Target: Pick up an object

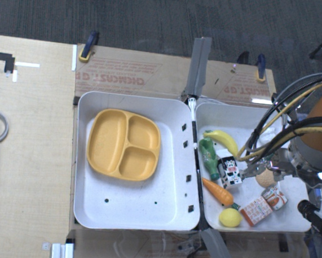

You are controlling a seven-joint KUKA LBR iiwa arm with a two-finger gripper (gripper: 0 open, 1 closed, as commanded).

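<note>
The shallow white left bin [94, 204] held a yellow plastic plate with three compartments [124, 145] toward its far left, leaving bare floor along the near wall and the right wall. The shallow white right bin [296, 221] was crowded on its left half. A yellow curved banana [222, 140] lay near the far left, its long axis running from far-left to near-right. Just beside it a green bottle-shaped object [209, 156] lay lengthwise along the dividing wall. A small black, white and red object [230, 171] sat next to it. An orange carrot [218, 192] pointed its thin end toward the dividing wall, slanting to the near-right. A yellow round lemon [230, 217] sat by the near edge, touching a red and white carton [255, 211]; a second small red and white pack [274, 198] lay just beyond. The grey arm's hand [264, 172] hung low over the middle of the right bin, near the black and white object, and whether it was open or held anything could not be told.
</note>
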